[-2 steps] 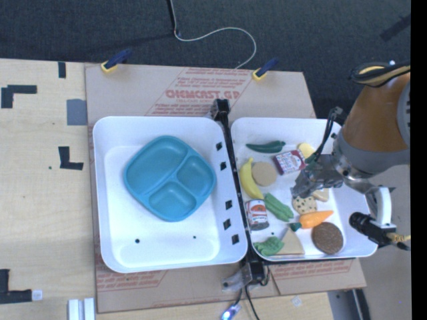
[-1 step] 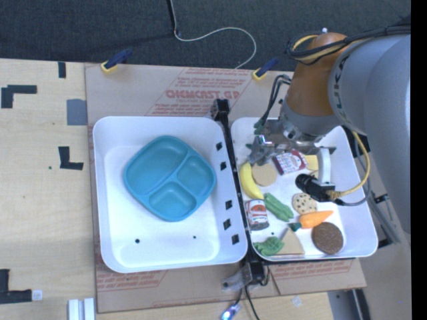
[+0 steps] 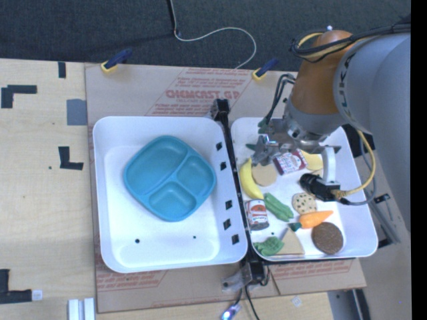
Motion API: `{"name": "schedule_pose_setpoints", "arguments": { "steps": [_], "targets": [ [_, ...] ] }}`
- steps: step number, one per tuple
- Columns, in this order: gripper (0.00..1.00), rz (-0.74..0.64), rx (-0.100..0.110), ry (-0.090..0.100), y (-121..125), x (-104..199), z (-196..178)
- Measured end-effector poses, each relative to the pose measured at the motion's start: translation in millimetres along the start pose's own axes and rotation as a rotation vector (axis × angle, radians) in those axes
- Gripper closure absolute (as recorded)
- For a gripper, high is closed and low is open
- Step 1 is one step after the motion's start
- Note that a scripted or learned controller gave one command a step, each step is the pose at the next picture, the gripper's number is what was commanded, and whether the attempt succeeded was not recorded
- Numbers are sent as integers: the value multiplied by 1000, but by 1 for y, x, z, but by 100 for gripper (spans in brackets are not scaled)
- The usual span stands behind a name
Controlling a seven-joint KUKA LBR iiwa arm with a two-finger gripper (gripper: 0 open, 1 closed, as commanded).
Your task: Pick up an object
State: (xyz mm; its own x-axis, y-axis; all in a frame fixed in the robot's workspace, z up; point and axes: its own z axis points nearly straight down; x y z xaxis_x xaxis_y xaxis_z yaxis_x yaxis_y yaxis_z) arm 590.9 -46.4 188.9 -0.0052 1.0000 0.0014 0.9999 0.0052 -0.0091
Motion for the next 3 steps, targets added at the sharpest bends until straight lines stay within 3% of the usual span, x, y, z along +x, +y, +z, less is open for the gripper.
{"name": "schedule_pose_setpoints", "arguments": {
  "steps": [3],
  "targets": [
    [100, -6, 15, 3, 0, 3, -21]
  ]
}}
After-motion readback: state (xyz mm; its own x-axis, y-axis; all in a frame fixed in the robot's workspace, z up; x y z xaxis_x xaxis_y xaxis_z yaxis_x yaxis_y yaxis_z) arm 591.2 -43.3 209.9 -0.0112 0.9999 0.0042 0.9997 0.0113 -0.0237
